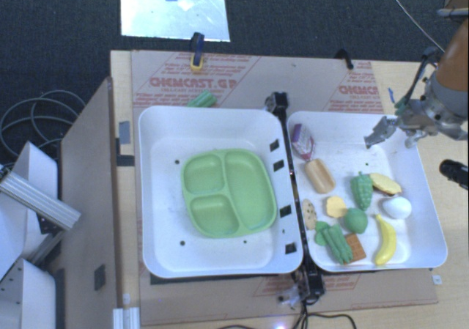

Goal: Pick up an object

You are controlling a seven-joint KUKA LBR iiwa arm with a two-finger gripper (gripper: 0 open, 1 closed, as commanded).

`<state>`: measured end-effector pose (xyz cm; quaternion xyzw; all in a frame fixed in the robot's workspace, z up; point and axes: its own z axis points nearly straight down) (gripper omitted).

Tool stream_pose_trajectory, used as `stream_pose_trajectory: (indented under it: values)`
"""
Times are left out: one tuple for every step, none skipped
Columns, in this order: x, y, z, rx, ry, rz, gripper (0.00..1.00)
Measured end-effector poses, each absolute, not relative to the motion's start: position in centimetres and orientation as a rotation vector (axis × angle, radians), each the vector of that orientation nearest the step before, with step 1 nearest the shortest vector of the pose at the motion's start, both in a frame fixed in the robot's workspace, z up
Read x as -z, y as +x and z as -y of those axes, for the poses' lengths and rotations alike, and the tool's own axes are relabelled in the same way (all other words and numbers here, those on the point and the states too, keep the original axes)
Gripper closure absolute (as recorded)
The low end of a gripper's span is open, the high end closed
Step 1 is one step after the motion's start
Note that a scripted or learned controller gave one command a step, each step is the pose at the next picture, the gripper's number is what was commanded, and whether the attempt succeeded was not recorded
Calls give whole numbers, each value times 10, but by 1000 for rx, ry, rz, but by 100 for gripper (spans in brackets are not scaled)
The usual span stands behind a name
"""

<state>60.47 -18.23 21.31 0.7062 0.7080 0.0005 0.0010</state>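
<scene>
Hovering over the far right corner of the right bin [432, 196]: gripper [396, 135], fingers spread wide, nothing between them. Lying below it among the toy food: banana [385, 241], white egg [397, 207], green grapes [361, 190], bread roll [319, 175], purple packet [303, 141]. Sitting in the left bin [157, 174]: green divided tray [228, 193].

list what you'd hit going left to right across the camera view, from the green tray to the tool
green divided tray → purple-and-white packet → tan bread roll → green bumpy vegetable → white egg → tool
</scene>
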Motion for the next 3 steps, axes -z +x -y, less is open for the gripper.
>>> stream_pose_trajectory:
  values:
    - [-78,563,149,3,2224,-2227,0]
    - [-95,567,151,-3,2218,-2220,100]
    - [-190,607,75,-13,2203,-2229,100]
